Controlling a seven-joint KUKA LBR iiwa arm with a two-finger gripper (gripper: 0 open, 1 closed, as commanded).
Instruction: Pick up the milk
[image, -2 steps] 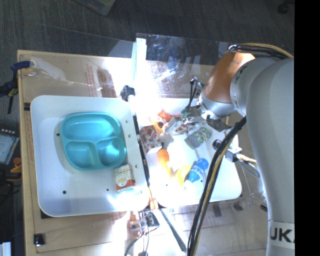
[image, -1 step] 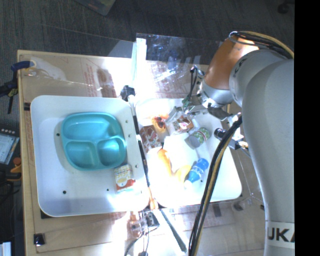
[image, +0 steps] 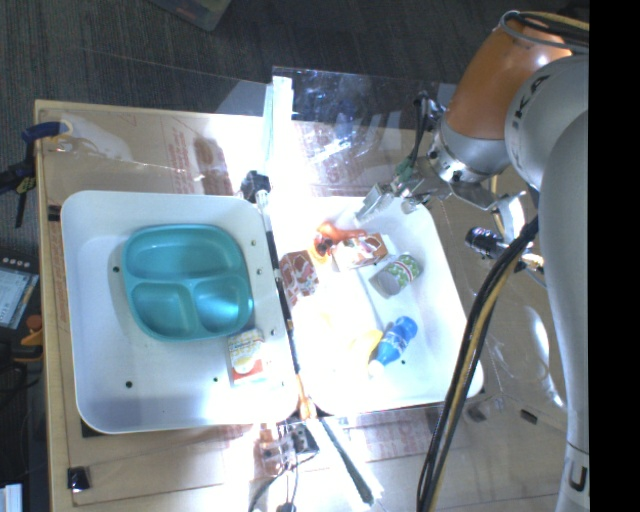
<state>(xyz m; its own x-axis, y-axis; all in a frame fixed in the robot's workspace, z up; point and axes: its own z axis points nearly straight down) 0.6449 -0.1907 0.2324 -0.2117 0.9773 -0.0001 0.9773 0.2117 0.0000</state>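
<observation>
A small white carton with red and yellow print, which looks like the milk (image: 245, 355), lies in the left bin (image: 90, 300) just in front of the teal plate, close to the wall between the bins. My gripper (image: 383, 203) hangs over the far edge of the right bin (image: 440, 300), well away from that carton. It sits just behind an orange-red item (image: 338, 237) and a pale boxy pack (image: 362, 251). Glare washes out the gripper tip, and nothing can be seen held in it.
A teal divided plate (image: 190, 280) fills the middle of the left bin. The right bin also holds a brown packet (image: 297, 273), a grey-green can (image: 398, 274), a blue bottle (image: 394, 340) and a yellow piece (image: 360, 345). A black cable (image: 470, 330) hangs at the right.
</observation>
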